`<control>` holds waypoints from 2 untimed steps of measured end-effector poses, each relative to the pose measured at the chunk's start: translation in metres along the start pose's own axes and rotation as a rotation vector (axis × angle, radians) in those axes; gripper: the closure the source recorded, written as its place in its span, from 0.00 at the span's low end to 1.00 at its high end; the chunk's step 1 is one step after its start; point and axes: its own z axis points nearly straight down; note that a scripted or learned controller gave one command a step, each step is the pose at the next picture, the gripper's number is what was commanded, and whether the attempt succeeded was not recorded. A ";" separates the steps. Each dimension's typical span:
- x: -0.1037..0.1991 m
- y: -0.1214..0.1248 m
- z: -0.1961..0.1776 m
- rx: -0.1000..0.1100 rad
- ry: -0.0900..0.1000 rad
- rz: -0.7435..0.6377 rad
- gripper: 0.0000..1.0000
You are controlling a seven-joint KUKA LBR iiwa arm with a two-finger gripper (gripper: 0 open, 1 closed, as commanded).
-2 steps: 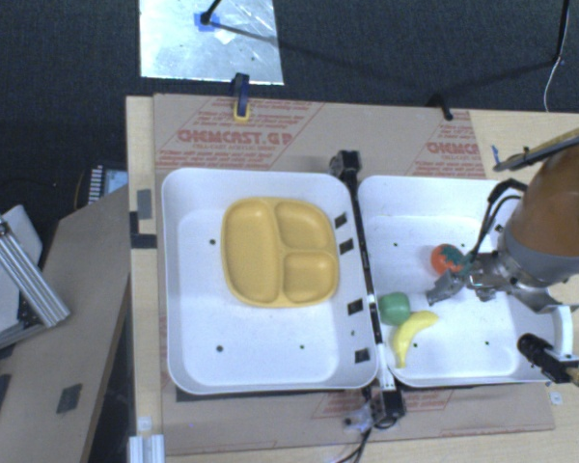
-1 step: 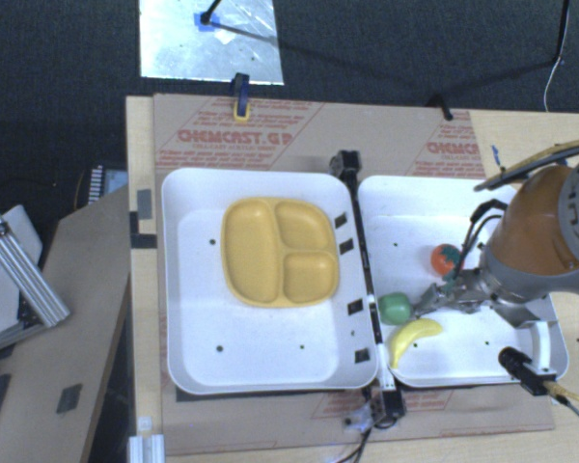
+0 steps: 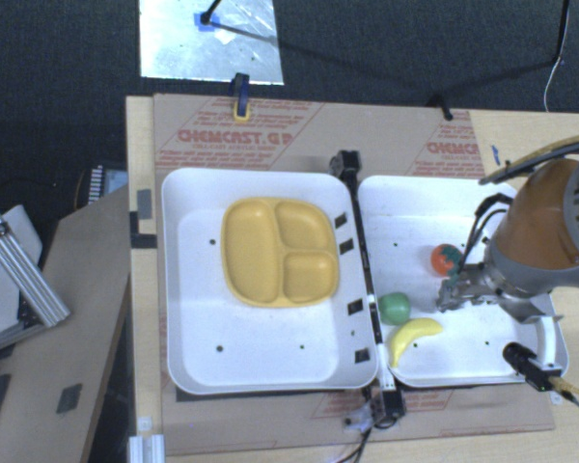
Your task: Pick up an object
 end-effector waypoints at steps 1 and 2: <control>-0.007 0.006 -0.046 -0.003 -0.001 -0.003 1.00; -0.001 0.012 -0.108 -0.006 -0.001 -0.006 1.00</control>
